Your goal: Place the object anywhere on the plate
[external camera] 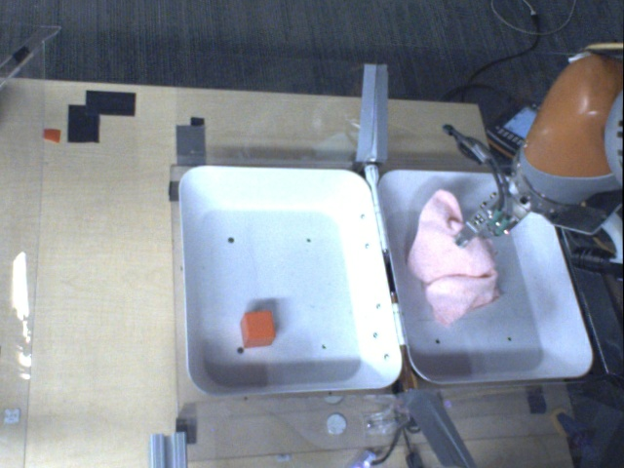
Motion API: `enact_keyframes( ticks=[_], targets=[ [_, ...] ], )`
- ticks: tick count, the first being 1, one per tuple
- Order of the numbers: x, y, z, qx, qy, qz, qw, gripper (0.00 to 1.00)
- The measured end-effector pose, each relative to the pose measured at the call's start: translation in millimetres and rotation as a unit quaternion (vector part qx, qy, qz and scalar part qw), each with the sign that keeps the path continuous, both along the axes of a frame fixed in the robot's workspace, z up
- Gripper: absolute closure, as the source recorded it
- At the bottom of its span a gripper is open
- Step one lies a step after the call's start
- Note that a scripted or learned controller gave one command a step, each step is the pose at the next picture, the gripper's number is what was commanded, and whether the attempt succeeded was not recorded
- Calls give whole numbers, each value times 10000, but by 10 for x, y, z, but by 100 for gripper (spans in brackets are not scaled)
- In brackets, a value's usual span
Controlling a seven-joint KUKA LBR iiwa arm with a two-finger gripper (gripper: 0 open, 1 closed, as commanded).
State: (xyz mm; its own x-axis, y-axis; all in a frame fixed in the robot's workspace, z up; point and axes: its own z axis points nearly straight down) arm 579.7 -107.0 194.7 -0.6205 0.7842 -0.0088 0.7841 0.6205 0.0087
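Pink cloth [450,261] is crumpled in a loose heap in the right bin [570,354], lying in that bin's left half, nearer the 9 o'clock wall than the centre. One peak of the heap rises toward 12 o'clock; the lower folds spread toward 5 o'clock.

Gripper [477,230] sits at the cloth's 2 o'clock edge, tip down on or just over the fabric. Contact can't be confirmed from this angle, and whether the gripper is clenched or released cannot be told, as the tip is small and dark against the folds. No cloth is seen lifted.

Arm [573,130] comes in from 3 o'clock of the view — the orange band is large at the 2 o'clock corner, with the grey wrist below it slanting toward the cloth.

Left bin [292,188] sits just beside the right bin, their rims touching along the middle seam. In it is a small orange block [258,329] at the 7 o'clock part of the floor, clear of the walls and well apart from the cloth.

A grey metal post [371,115] stands at 12 o'clock of the seam between the bins.

Bench [97,291] is pale wood. Toward 10 o'clock of the view — a black stepped marker [97,113], with a tiny orange square [52,136] just beside it at 9 o'clock.

A thin looped cable [531,13] lies on the dark floor at 1 o'clock of the view.
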Motion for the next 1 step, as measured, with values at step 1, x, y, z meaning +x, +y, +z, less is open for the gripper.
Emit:
enact_keyframes(
  ticks=[1],
  targets=[
    [32,12,312,-2,2,29,10000,100]
  ],
)
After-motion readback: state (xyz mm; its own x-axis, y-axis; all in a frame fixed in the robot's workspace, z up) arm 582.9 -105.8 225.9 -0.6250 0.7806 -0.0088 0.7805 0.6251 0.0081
